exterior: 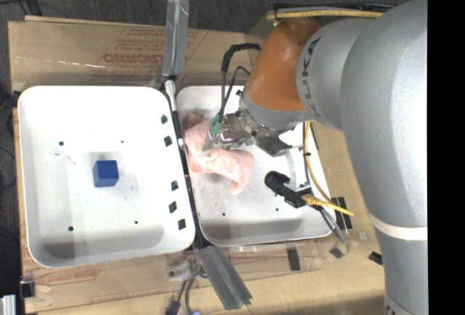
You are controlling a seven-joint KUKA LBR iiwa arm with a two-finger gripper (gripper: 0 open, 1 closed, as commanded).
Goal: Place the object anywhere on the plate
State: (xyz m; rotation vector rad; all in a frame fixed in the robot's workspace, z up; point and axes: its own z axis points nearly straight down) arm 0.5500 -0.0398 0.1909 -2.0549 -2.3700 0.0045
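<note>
Pink cloth (220, 157) partly hidden under gripper (220, 133); blue cube (106, 173) unobstructed.

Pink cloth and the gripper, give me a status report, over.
Gripper down on the pink cloth in the right bin. Blue cube alone in the left bin. Nothing blocking.

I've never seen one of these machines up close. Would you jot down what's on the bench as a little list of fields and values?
left bin: holds a blue cube, alone near its middle
right bin: holds a crumpled pink cloth by its left wall
arm: grey with orange band, reaching in from the right
gripper: down at the cloth's upper edge; grip unclear
plate: none identifiable
</note>
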